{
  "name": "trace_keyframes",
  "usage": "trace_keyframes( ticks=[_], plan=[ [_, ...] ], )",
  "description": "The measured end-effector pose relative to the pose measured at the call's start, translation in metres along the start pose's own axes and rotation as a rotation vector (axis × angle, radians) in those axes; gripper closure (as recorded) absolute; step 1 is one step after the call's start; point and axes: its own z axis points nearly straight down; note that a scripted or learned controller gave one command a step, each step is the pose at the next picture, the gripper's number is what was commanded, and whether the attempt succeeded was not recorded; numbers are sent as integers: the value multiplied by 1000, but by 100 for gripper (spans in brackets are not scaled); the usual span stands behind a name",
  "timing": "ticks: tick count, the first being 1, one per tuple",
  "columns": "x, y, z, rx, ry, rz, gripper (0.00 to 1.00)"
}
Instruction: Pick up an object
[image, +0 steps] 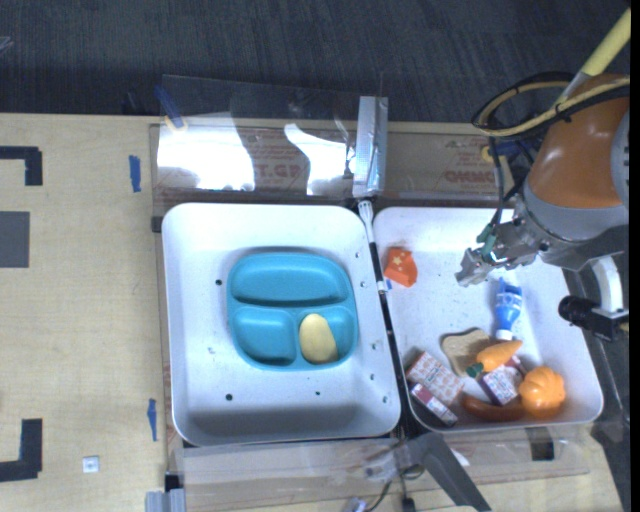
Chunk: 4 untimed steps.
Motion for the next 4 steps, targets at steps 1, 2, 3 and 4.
trace_keyframes(
  ticks=[1, 2, 3, 4],
  plan=[
    [39, 53, 3, -1, 0, -61, 100],
    [-49, 4, 60, 6, 0, -187, 100],
    [-32, 11, 82, 3, 2, -316, 100],
    [-32, 11, 81, 2, 2, -316, 0]
  ],
)
